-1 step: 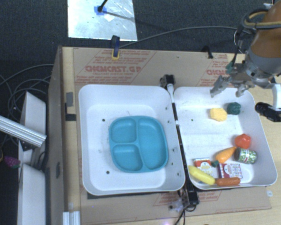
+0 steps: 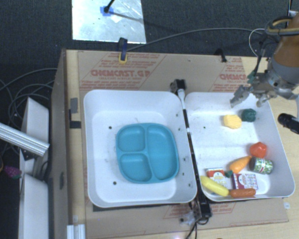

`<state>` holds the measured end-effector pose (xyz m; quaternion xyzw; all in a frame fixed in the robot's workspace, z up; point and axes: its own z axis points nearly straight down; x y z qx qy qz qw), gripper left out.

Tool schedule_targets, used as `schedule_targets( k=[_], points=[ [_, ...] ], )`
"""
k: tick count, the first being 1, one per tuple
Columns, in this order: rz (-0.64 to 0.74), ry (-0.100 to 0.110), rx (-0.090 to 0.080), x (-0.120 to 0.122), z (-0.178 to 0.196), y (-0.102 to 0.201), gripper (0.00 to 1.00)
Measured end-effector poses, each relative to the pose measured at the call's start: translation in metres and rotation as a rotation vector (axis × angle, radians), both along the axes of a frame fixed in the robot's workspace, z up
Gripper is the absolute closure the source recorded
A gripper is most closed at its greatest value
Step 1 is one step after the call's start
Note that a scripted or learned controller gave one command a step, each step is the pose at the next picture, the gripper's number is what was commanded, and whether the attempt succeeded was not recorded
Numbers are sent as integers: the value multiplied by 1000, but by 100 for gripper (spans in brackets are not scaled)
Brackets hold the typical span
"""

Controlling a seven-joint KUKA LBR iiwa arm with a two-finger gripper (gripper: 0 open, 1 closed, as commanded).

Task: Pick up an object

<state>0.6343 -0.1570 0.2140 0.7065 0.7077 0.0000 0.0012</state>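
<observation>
- Along the near edge of the right bin [image 2: 276, 133], towards its near right corner, lies a cluster: a yellow banana [image 2: 214, 185], a red carton [image 2: 216, 174], a second carton [image 2: 247, 181], a red sausage-shaped piece [image 2: 242, 193], an orange carrot [image 2: 238, 164], a small green can [image 2: 262, 166] and a red tomato [image 2: 258, 149]. All sit well apart from the gripper.
- In the middle of the left bin [image 2: 102, 108] rests a blue divided plate [image 2: 147, 152], untouched and apart from everything else.
- Further back in the right bin, a yellow lump [image 2: 232, 121] lies just beside a dark green object [image 2: 248, 115]; these two are the nearest candidates for a pick.
- The gripper [image 2: 250, 98] hangs over the far right corner of the right bin, its two fingers [image 2: 237, 97] spread wide with nothing between them.
- The dark green object lies just on the near side of the fingertips, roughly under the gap; the yellow lump sits a little left of that line.
- Judged step: the approach, with no grasp made. The next move likely calls for a slight shift towards the near edge to centre over one object, a straight descent so the fingers straddle it, then closing. The two objects lying so close risks a finger landing on the neighbour.
</observation>
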Motion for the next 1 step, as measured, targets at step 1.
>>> schedule_targets(
  k=[1],
  points=[
    [1, 4, 2, 23, -128, -14, 0]
  ],
)
